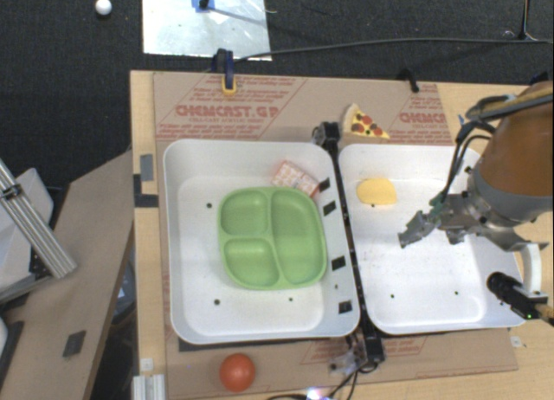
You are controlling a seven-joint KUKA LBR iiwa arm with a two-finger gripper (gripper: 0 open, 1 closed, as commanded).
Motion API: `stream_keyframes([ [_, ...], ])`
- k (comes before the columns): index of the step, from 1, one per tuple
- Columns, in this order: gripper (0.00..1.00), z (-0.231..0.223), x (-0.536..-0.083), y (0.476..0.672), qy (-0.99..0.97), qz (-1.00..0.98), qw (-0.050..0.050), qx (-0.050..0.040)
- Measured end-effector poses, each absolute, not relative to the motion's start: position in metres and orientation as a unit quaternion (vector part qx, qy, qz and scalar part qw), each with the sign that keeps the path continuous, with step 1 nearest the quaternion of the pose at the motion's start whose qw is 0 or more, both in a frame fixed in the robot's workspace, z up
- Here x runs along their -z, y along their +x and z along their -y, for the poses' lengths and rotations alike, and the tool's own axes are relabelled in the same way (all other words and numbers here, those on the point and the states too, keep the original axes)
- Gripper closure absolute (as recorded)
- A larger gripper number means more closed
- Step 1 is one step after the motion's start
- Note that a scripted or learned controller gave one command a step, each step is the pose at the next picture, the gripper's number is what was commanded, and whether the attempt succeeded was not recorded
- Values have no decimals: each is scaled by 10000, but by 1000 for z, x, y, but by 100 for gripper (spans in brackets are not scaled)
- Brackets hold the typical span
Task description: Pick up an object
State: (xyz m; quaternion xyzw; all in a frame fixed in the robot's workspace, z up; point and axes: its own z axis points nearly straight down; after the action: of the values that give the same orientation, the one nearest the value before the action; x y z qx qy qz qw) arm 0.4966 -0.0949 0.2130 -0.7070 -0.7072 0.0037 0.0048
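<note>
A yellow, rounded object (376,191) lies in the right bin (407,303), near its upper left corner. My gripper (415,229) hangs over the middle of the right bin, below and to the right of the yellow object, apart from it. A green divided plate (270,237) sits in the left bin (195,303). A pink and white patterned object (297,177) rests at the plate's upper right edge. Nothing shows between my gripper's tips.
A pizza-slice toy (363,123) lies on the cardboard behind the bins. An orange-red ball (236,371) sits on the bench in front of the left bin. Black clips (336,261) line the divide between the bins. The arm's body (519,164) covers the right bin's right side.
</note>
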Motion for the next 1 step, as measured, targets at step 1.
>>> stream_keyframes([
  [1,0,95,-219,499,-7060,7082,-6,6],
])
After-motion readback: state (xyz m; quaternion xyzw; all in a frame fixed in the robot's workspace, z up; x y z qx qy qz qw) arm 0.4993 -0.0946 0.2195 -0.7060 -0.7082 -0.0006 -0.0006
